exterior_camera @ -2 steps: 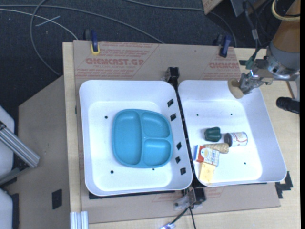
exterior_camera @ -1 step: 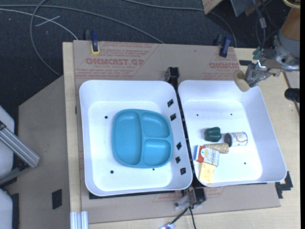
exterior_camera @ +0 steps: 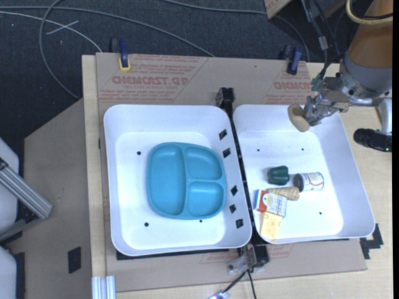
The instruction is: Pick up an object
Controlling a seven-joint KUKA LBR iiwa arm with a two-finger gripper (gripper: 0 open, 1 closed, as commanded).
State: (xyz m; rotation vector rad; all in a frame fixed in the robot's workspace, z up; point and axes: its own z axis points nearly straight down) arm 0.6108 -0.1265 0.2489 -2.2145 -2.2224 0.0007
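Note:
My gripper [exterior_camera: 310, 113] hangs over the far edge of the right bin [exterior_camera: 330, 157], reaching in from the right. A small tan, rounded object [exterior_camera: 298, 119] sits between its fingertips, lifted off the bin floor. On the floor of that bin lie a dark green object [exterior_camera: 278, 175], a small white cylinder with a red label [exterior_camera: 310, 181], a tan piece [exterior_camera: 288, 193] and a red, white and yellow packet [exterior_camera: 272, 205] over a yellow card [exterior_camera: 269, 227].
The left bin [exterior_camera: 124, 167] holds a blue divided plate [exterior_camera: 186, 180]. A black divider with clips [exterior_camera: 232, 167] runs between the bins. Blue clamps [exterior_camera: 124, 53] [exterior_camera: 293, 60] grip the bench's far edge. Cables trail across the dark floor behind.

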